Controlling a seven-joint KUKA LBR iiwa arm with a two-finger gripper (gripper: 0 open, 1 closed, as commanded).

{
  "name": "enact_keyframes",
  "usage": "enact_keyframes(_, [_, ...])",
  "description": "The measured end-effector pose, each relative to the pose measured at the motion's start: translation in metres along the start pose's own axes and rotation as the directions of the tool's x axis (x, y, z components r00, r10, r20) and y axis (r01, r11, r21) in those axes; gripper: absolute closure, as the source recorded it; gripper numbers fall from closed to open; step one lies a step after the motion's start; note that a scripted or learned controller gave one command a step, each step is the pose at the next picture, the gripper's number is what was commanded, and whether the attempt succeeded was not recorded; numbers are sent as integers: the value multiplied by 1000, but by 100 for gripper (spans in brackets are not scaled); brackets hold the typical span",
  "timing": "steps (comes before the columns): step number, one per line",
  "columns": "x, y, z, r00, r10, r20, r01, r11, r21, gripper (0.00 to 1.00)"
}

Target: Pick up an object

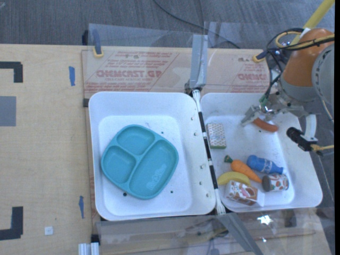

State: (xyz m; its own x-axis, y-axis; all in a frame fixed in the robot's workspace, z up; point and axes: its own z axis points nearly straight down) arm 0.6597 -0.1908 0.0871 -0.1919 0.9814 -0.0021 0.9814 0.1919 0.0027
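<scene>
End effector [258,114] over right bin [308,195], fingers spread, just beside toy hot dog [265,125]. Advice: centre over it, descend, then close.

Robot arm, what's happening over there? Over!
Two-finger gripper low in the right white bin, beside the orange sausage-shaped toy. Nothing seen held. Toy carrot, yellow banana and blue bottle clustered nearer.

Pincer [260,113] low in right bin [305,195], over orange sausage [265,125]; teal plate [139,161] in left bin [101,142]
</scene>
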Motion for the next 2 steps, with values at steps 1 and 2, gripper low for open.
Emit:
enact_keyframes(1, [0,2,-12,1000,-2,2,2,1000,-5,100])
enact_keyframes(2, [63,21,-117,997,73,0,-73,997,0,100])
